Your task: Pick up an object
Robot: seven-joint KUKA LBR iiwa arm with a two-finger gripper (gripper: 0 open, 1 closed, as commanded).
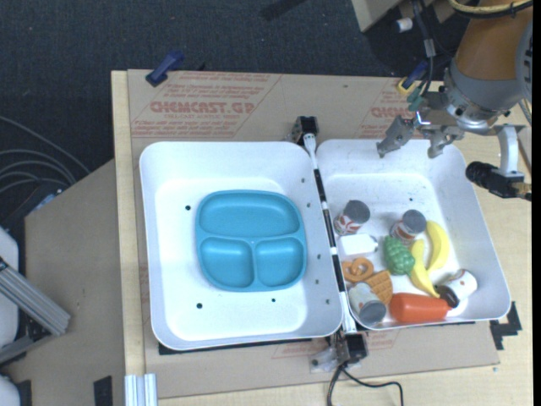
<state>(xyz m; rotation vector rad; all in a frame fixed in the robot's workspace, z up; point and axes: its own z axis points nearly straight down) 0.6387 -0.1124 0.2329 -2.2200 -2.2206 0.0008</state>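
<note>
Right bin (473,227) — fingers (390,142) apparently apart

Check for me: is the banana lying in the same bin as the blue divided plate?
No, the banana lies in the right bin among the other small items, while the blue plate sits alone in the left bin.

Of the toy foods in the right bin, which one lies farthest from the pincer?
The orange carrot-like piece, lying along the bin's near edge. The banana and green piece lie closer to the pincer, which is above the far edge.

Arm (494,41) cut off top right.
</note>
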